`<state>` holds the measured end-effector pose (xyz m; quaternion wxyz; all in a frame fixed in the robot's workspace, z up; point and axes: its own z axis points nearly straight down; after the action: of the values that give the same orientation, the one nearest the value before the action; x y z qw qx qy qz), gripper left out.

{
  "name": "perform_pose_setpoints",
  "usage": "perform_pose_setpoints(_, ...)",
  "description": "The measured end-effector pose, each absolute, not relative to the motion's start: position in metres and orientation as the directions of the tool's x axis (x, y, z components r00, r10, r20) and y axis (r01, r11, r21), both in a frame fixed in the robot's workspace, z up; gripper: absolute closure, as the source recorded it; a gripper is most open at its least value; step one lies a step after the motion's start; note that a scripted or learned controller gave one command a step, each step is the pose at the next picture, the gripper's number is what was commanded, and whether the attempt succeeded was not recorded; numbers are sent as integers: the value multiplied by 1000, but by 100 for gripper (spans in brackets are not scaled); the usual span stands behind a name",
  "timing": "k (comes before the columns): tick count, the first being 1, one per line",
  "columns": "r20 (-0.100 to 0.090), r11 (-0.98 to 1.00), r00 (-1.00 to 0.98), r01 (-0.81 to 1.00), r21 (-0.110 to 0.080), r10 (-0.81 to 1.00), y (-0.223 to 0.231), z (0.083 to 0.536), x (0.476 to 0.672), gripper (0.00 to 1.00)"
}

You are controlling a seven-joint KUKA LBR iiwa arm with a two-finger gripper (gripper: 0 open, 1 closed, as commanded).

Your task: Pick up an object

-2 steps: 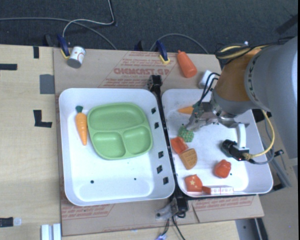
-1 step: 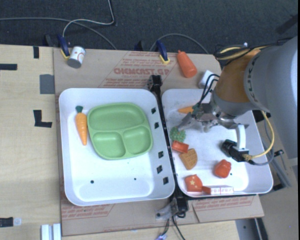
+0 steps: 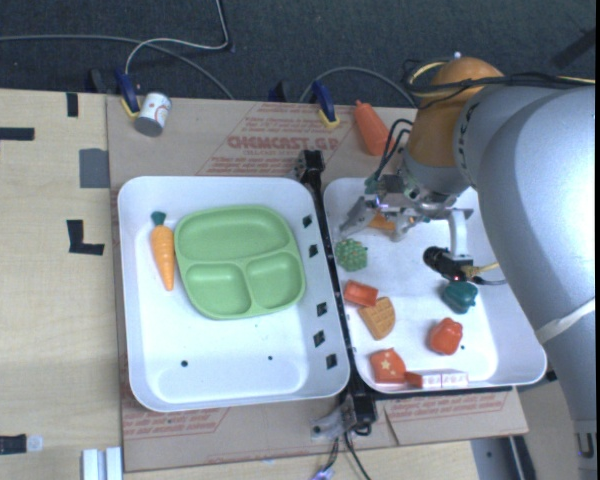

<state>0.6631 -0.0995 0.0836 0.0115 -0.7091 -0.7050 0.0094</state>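
My gripper (image 3: 380, 218) hangs low over the back left part of the right bin (image 3: 505, 353), open, its fingers spread to either side of a small orange piece (image 3: 384, 225). I cannot tell whether they touch it. Just in front of the gripper lies a green knobbly toy (image 3: 352, 255). Further forward are an orange chunk (image 3: 360, 292), an orange ridged piece (image 3: 379, 318), a red round toy (image 3: 445, 336), a red-orange piece (image 3: 387, 365) and a teal toy (image 3: 459, 296).
The left bin (image 3: 140, 358) holds a green divided plate (image 3: 240, 261) and a toy carrot (image 3: 163, 252) beside it. Behind the bins on the cardboard lie an orange toy (image 3: 371, 128) and a small white can (image 3: 153, 112). The arm's bulk covers the right side.
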Motion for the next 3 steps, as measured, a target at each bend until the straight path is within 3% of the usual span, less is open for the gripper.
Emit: perform_pose_setpoints(3, 10, -2, 2, 999, -32, 1000, -113, 83, 663, 0)
